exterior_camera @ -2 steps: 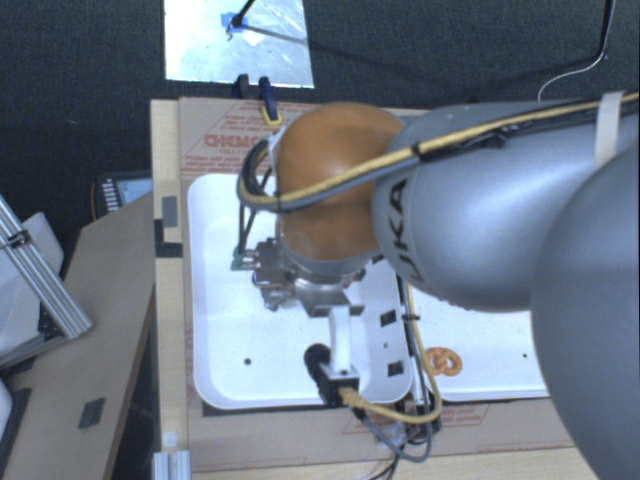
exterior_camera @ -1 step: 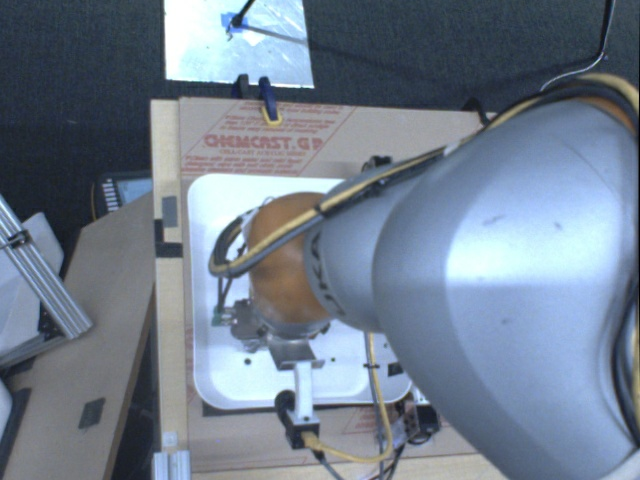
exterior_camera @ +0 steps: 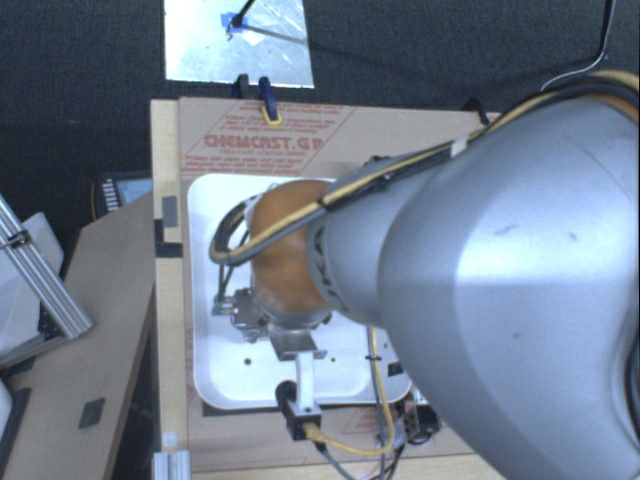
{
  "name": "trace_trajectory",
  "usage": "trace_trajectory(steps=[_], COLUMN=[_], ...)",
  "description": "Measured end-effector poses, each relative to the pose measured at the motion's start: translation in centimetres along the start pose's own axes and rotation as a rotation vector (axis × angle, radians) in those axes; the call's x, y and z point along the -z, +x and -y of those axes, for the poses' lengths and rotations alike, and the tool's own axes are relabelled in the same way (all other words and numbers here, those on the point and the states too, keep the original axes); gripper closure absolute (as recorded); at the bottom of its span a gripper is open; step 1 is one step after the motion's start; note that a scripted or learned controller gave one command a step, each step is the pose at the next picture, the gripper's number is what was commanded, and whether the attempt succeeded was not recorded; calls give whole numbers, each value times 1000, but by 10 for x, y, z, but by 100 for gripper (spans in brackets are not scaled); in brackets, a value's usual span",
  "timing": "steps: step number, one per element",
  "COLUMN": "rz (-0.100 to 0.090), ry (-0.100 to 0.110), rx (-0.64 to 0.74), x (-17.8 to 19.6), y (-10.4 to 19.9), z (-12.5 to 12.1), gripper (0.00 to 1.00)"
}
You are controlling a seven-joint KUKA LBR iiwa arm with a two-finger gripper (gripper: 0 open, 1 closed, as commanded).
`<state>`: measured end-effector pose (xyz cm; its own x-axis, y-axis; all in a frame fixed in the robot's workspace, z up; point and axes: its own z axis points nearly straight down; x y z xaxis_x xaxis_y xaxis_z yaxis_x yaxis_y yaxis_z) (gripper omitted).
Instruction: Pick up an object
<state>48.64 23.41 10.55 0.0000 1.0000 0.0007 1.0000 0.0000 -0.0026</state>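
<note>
The arm's hand (exterior_camera: 285, 343) hangs low over the white bin (exterior_camera: 205, 268) — whether its grip is apart or together cannot be told, and any object lies hidden beneath the orange band (exterior_camera: 285, 243). Risk — a blind descent missing and striking the bin floor.

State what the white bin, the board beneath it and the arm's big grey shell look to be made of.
White bin: probably moulded plastic, smooth and slightly glossy, with rounded corners. Board beneath it: tan sheet with red printed lettering, which looks like paper masking or cardboard; which one is unclear. Arm shell: smooth satin grey with soft highlights, painted metal or plastic, not decidable by look.
</note>
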Motion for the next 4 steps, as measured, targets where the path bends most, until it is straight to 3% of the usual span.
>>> trace_trajectory(steps=[2, 3, 4], rz=[-1, 2, 0], ry=[1, 0, -1], rx=[-1, -2, 0], x=[21, -11, 0], y=[0, -38, -36], z=[-1, -20, -19], gripper=[100, 100, 100])
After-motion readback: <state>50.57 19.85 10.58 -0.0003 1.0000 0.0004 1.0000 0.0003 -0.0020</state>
